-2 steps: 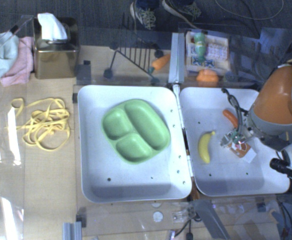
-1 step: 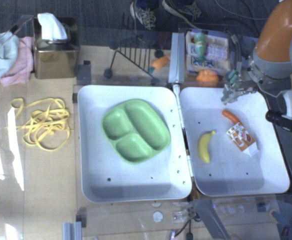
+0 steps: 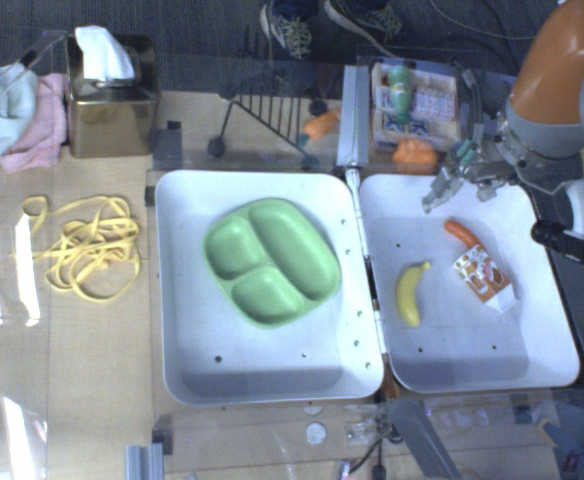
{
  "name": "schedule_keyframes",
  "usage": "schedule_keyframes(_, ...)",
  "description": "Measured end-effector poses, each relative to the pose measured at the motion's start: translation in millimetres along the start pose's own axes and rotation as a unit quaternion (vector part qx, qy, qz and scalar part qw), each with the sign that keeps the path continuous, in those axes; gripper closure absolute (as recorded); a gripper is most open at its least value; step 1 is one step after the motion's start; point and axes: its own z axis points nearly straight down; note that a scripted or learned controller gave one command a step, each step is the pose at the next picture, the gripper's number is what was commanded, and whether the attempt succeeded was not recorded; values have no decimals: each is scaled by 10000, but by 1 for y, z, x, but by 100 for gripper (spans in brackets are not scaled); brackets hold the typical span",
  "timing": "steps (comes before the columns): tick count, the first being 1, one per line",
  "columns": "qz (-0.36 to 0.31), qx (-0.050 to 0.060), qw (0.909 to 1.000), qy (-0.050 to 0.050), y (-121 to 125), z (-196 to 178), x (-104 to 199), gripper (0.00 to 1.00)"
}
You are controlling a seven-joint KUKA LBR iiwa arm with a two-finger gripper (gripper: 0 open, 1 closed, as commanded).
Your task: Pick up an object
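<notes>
Field notes, slanted overhead look at two white bins on the tabletop (image 3: 82, 368).

Left bin (image 3: 187, 358): a green divided plate (image 3: 272, 260) sits mid-bin, nothing else in it.

Right bin (image 3: 492, 363): a banana (image 3: 410, 291) lies centre-left; a carrot (image 3: 462, 234) lies above and right of it; a small printed packet (image 3: 483, 276) lies just below the carrot, close to touching. Any of the three could serve as the object to pick.

The arm (image 3: 562, 68) enters at the upper right of the frame. We see the hand (image 3: 448, 183) over the top edge of the right bin, its thin fingers (image 3: 435, 196) pointing down and left, above the carrot and apart from it. Nothing sits between the fingers. We cannot tell how wide they stand; the metal parts blur together.

Progress, as we judge it: no object lifted, all three lying flat on the bin floor. Left to do: descend on one item, close, raise. The carrot is nearest.

Off-bin: yellow cord (image 3: 82, 243) at left, tissue box (image 3: 107, 93) at upper left.
</notes>
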Motion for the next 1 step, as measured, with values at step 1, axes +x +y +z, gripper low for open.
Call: schedule_keyframes(1, -644, -7, 9979, -4, -43, 155, -29, 0)
